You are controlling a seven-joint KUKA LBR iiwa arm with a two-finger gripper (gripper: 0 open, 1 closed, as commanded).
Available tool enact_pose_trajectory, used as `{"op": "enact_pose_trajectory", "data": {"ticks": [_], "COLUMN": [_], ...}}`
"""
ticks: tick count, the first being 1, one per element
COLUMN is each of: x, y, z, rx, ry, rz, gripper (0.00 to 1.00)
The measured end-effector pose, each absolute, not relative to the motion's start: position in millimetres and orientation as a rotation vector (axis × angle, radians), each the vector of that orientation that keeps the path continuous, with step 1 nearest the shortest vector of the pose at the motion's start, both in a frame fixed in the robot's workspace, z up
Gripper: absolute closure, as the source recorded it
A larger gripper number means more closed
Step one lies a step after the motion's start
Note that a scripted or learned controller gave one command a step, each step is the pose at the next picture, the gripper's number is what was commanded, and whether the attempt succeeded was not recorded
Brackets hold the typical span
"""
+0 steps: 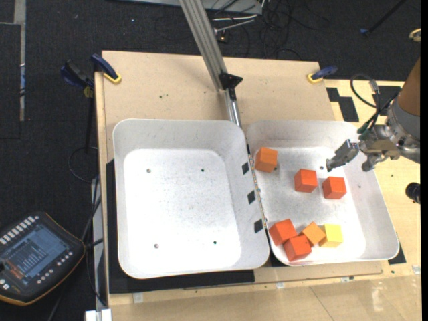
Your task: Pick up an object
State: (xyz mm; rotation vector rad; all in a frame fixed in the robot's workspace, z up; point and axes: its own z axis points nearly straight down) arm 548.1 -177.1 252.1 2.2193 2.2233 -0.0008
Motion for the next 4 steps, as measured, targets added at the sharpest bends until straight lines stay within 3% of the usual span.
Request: {"op": "enact_pose_trajectory", "data": {"ticks": [1, 4], "x": [548.1, 534.9], "y": [-177, -166], "z": [252, 96], "rx": [2.221, 2.225], "ry": [2.222, 2.224], "rz": [0.000, -0.004], "gripper": [0.00, 0.00]}}
